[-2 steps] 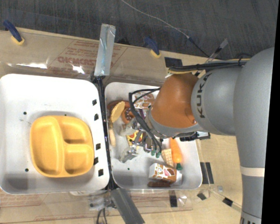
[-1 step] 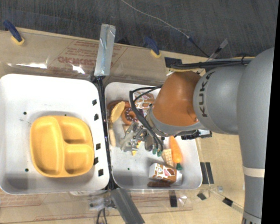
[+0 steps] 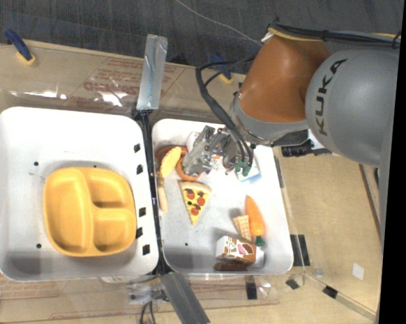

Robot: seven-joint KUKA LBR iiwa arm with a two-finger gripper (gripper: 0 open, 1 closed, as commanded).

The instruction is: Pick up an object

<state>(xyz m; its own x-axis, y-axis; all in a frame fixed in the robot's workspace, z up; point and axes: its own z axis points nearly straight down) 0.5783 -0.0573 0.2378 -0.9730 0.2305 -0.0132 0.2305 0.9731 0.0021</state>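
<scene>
On the bench sit two shallow white bins side by side. Its left bin (image 3: 15,143) holds a yellow divided tray (image 3: 89,210), lying flat near the middle with its three compartments bare. Its right bin (image 3: 282,220) holds toy food: a pizza slice (image 3: 195,200) near the centre, a carrot (image 3: 254,218) to its right with a waffle cone (image 3: 241,226) just beside it, a small brown-and-white carton (image 3: 238,250) near the front wall, and a yellow banana-like piece (image 3: 170,161) touching a reddish-brown round item (image 3: 183,165) at the back left. The gripper (image 3: 202,158) hangs low over that back corner, right at the reddish-brown item; whether its metal fingers are open or closed on anything cannot be told, since wrist and cables cover them. A white-and-teal object (image 3: 250,171) is half hidden under the wrist. The bench (image 3: 326,202) is pale wood with clear sheeting and grey tape (image 3: 152,73) behind the bins; dark carpet (image 3: 76,1) lies beyond.
</scene>
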